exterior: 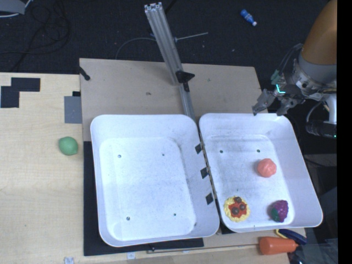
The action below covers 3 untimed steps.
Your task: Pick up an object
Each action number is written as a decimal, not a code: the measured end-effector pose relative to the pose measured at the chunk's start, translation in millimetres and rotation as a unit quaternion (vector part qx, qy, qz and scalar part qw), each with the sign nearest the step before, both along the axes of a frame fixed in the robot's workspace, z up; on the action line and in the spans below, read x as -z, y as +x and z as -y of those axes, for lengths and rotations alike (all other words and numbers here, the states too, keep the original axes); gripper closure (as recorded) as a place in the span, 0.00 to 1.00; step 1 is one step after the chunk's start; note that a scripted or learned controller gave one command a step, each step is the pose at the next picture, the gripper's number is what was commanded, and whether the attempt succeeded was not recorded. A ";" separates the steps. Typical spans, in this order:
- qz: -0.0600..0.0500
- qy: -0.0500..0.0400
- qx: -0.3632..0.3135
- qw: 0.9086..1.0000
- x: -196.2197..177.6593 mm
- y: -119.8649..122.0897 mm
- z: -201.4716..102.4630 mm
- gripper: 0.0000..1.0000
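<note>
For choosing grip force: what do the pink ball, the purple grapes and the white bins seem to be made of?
Pink ball: probably soft foam or rubber, with a matte surface and no glare. Purple grapes: likely moulded plastic, bumpy and slightly glossy. White bins: apparently thin rigid plastic, smooth, with rounded formed rims.

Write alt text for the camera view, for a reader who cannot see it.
The robot's hand hovers above the far edge of the right white bin, which holds a pink ball, a purple grape cluster and a small toy pizza. A green ball lies on the bench left of the bins.
</note>
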<state>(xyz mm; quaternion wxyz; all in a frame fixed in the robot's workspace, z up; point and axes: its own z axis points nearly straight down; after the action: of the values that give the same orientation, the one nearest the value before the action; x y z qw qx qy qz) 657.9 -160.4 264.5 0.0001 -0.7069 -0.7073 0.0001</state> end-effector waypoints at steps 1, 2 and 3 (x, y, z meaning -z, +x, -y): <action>0.000 0.000 0.000 1.000 0.1 0.0 0.0 0.00; -0.002 0.000 0.000 1.000 52.4 -0.7 9.7 0.00; -0.002 0.000 0.000 1.000 95.3 -2.9 5.8 0.00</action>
<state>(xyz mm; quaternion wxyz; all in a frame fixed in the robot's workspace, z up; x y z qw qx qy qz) 655.0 -166.1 169.2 0.0014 -0.7066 -0.7076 0.0010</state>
